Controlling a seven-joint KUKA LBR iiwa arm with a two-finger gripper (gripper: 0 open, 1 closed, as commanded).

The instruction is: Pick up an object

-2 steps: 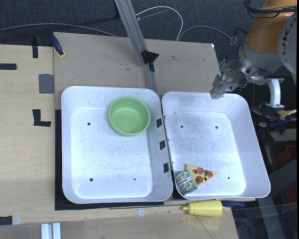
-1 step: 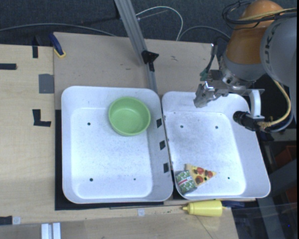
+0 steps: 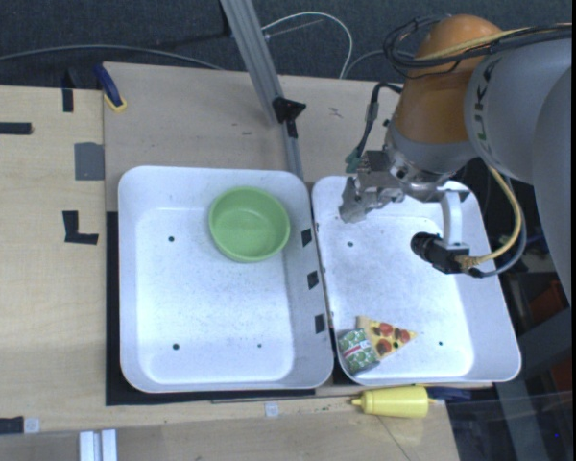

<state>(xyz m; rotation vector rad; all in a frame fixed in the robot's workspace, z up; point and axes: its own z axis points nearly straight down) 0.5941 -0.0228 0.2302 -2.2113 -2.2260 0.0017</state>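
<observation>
The gripper point(image 3: 353, 209) hovers at the right bin's point(image 3: 461, 296) far-left corner; finger state cannot be determined. Nearest target: the pizza slice point(image 3: 388, 335), near the bin's front edge, long axis crosswise.

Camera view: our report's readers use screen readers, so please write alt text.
A grey-and-orange arm's gripper hovers over the right bin's far left corner; a pizza-slice toy and green packet lie near its front edge. The left bin holds a green bowl.

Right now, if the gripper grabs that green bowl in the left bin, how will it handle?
The green bowl looks like light, stiff plastic. It sits upright, so it probably won't roll. Its smooth rounded rim could slip from the gripper.
</observation>
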